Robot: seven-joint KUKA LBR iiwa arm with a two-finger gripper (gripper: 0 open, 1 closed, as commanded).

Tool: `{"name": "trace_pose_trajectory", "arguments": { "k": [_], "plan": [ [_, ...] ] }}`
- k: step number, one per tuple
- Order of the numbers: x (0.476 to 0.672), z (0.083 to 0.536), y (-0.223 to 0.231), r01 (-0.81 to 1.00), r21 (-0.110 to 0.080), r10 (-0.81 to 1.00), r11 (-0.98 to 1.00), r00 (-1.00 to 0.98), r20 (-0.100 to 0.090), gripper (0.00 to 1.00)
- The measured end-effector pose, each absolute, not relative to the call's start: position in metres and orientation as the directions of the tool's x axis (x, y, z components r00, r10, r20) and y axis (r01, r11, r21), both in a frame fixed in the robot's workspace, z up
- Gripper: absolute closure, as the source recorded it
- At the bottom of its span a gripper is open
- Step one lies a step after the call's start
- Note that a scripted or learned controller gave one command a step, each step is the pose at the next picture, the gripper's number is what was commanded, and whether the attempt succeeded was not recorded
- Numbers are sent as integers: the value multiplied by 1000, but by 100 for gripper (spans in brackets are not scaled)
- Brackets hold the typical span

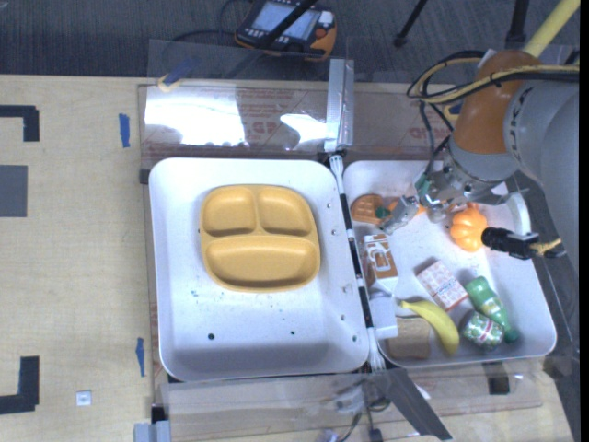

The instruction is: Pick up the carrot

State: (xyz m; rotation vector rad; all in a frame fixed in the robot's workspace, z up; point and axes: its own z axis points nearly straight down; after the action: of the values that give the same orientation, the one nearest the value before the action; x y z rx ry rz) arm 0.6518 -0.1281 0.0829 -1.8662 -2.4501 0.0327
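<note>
Banana (434,321) lies frontmost; hand (405,212) grip unclear, beside the carrot (431,215).

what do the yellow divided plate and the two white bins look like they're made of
Yellow divided plate: likely molded plastic, matte with a soft sheen and rounded compartment ridges. Left bin and right bin: probably thin formed plastic, smooth white with rounded corners; the left one shows dark specks.

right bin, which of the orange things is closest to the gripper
The small orange carrot, lying right beside the gripper. The round orange fruit lies farther toward the bin's right; the orange-topped item lies by the bin's left wall.
</note>
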Motion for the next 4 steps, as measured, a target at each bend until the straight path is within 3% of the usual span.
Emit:
{"name": "trace_pose_trajectory", "arguments": {
  "k": [1,2,3,4],
  "plan": [
    [652,81,-142,926,-62,927,373,-369,61,0],
    [649,82,-128,882,-67,885,466,-466,24,0],
    [652,104,-162,841,-43,843,539,-537,40,0],
    [649,80,-183,818,-51,819,573,-571,56,0]
  ]
}}
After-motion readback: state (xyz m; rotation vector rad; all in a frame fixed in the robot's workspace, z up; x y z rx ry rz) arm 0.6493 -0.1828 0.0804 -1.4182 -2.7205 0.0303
